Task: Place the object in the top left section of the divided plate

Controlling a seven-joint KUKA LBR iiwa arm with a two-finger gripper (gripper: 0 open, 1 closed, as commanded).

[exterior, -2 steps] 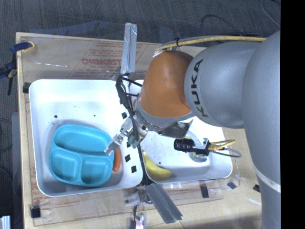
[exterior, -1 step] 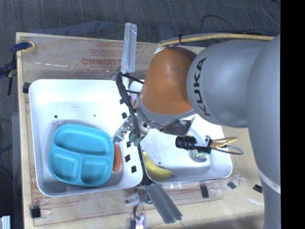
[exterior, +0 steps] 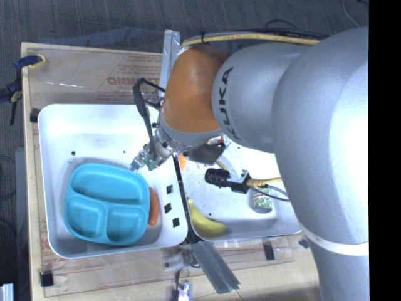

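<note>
Gripper (exterior: 145,160) of the arm (exterior: 250,93) poised just above the upper right rim of the blue divided plate (exterior: 108,203), which lies in the left bin (exterior: 56,130). Whether the claw is parted or closed, and whether it carries anything, cannot be told; no item is visible between its tips. An orange, carrot-like object (exterior: 153,207) lies against the plate's right edge, outside every section. A banana (exterior: 207,222) rests beyond the plate's right side, in the neighbouring bin (exterior: 276,227). Likely risks: a release from this position would fall near the plate's right rim, short of its top left section; a low descent could strike the rim and shift the plate.
</note>
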